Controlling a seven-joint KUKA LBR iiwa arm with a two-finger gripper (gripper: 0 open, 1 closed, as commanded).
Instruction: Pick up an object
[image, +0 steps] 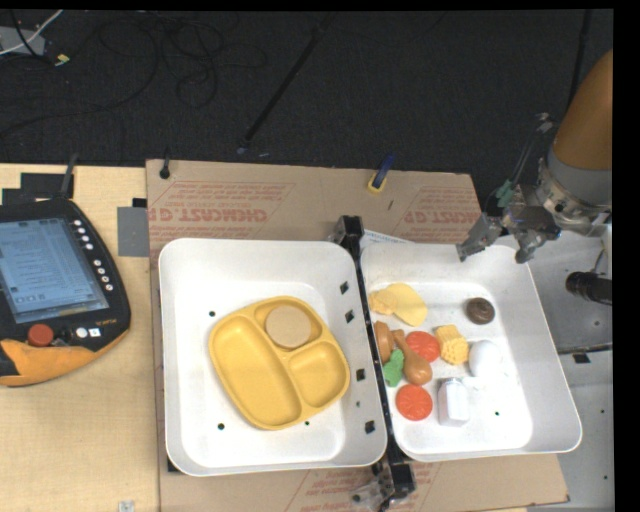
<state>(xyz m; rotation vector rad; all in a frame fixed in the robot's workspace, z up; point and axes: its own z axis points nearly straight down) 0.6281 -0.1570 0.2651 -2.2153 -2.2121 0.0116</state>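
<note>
The gripper (503, 240) hung at the upper right of the frame, above the far rim of the right bin (555, 400), with its two fingers spread apart and nothing between them. No object had yet been taken. The candidate objects lay in a cluster toward the left half of the right bin: a pale yellow piece (399, 299) nearest the top, a brown round piece (480, 311) standing apart to its right, a red round piece (423, 346) touching a corn-like yellow piece (454, 350), a brown drumstick-shaped piece (408, 361), a second red round piece (414, 402) and two white pieces (456, 400) lower down. The left bin (190, 300) held a yellow divided plate (250, 375) with a tan disc (288, 325) in its upper compartment. For a clean pick, the brown round piece looked the best target (it stood clear of its neighbours, so the fingers could straddle it without nudging anything). The descent should be centred over that piece, fingers kept wide until low, then closed. Objects in the crowded cluster risked a double grasp or a slip.
</note>
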